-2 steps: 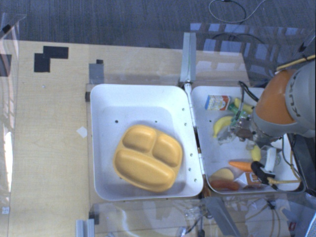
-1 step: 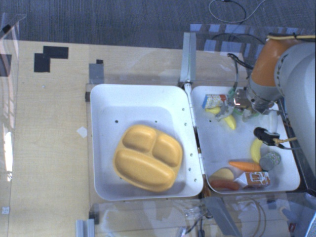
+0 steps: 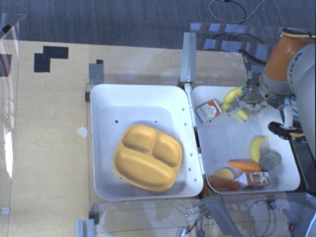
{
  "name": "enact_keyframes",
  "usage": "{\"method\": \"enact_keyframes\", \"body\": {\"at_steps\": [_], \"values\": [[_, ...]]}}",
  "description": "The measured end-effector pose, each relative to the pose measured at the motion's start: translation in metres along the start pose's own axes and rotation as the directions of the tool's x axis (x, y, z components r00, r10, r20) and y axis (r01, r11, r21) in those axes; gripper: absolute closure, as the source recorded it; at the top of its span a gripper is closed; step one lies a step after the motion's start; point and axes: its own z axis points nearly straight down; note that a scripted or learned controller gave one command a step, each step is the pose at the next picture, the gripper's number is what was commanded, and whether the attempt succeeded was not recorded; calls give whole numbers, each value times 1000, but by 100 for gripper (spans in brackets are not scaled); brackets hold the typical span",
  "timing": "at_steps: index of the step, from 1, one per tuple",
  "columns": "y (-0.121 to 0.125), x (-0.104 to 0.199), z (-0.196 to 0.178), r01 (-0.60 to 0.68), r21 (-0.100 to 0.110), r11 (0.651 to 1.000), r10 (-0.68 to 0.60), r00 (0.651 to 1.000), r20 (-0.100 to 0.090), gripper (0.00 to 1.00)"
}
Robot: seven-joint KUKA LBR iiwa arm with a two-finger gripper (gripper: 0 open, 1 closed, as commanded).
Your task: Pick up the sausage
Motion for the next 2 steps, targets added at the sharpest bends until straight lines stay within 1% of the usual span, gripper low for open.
{"method": "enact_keyframes", "body": {"at_steps": [1, 2], "values": [[-32, -7, -3, 265, -27, 964, -265, 964, 16, 0], [-6, 15, -2, -309, 25, 951, 309, 951, 8, 0]]}}
